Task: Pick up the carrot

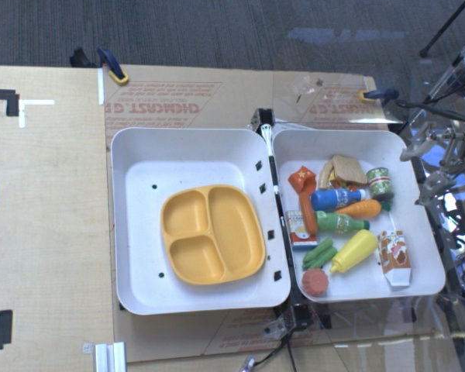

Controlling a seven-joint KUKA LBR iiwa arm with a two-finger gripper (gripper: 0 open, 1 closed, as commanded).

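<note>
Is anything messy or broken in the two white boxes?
Nothing looks broken or spilled. The toy food is all heaped together in the right bin: the carrot lies squeezed between a blue bottle and a green bottle. The yellow plate sits a bit crooked in the left bin.

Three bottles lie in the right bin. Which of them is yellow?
The yellow bottle is the lowest of the three in the camera view, beside the carton. The blue bottle and green bottle lie above it.
</note>
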